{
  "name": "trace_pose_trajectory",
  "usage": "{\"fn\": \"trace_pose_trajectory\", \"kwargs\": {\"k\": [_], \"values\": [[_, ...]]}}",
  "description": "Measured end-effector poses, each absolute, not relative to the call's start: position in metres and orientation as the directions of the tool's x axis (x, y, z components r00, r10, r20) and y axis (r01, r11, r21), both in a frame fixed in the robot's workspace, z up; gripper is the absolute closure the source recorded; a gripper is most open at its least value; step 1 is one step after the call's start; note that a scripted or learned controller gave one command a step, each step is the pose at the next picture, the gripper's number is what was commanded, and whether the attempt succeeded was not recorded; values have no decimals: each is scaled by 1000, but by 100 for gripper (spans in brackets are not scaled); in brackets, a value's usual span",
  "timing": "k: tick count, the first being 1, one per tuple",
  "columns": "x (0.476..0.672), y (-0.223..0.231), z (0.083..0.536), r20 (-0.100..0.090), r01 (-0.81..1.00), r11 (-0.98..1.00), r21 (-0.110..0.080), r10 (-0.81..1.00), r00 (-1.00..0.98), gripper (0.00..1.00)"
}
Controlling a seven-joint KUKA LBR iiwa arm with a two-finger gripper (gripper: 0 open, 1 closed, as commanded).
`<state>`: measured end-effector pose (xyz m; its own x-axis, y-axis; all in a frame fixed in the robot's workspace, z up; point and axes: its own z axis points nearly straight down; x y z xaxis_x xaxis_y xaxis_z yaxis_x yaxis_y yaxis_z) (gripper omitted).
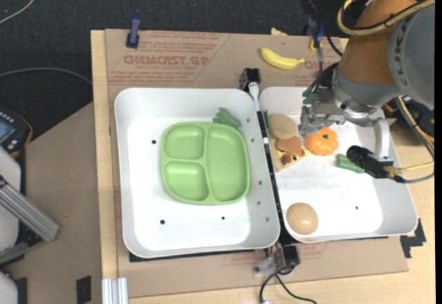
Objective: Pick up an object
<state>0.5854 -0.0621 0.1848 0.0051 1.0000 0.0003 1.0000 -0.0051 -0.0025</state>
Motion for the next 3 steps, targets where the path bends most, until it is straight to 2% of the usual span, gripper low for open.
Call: {"fn": "trace_pose_trajectory", "kwargs": {"k": [1,2,3], "values": [[556,1,226,2,1000,6,1,1000,-6,100],[523,35,377,4,1000,7,19,1000,-7,100],[477,88,335,2,1000,6,-7,1000,-6,100]]}}
